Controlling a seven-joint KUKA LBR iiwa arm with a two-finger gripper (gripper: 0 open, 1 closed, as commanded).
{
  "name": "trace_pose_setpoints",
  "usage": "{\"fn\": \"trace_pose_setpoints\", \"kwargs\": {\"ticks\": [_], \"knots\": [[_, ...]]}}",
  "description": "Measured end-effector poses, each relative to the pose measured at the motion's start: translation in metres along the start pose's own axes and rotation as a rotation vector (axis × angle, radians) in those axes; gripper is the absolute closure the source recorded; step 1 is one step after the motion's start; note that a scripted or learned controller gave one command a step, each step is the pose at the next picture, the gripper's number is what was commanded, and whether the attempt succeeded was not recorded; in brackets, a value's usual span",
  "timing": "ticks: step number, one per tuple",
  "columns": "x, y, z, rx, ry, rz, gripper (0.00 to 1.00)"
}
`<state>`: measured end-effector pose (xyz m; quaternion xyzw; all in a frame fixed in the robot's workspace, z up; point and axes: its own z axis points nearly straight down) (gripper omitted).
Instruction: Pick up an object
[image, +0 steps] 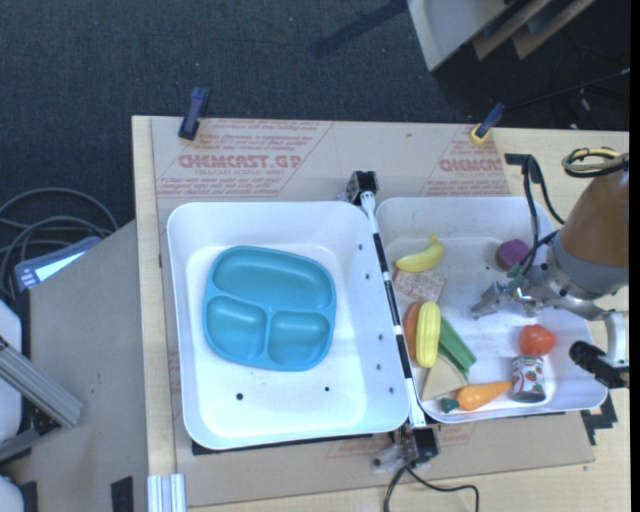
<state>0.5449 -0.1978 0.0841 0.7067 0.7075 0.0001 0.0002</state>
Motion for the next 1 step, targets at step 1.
{"fn": "trace_pose_setpoints", "kwargs": {"ticks": [1], "knots": [[-0.0221,-0.0352,-0.0006,0.003,0.008,-0.003,0.0]]}}
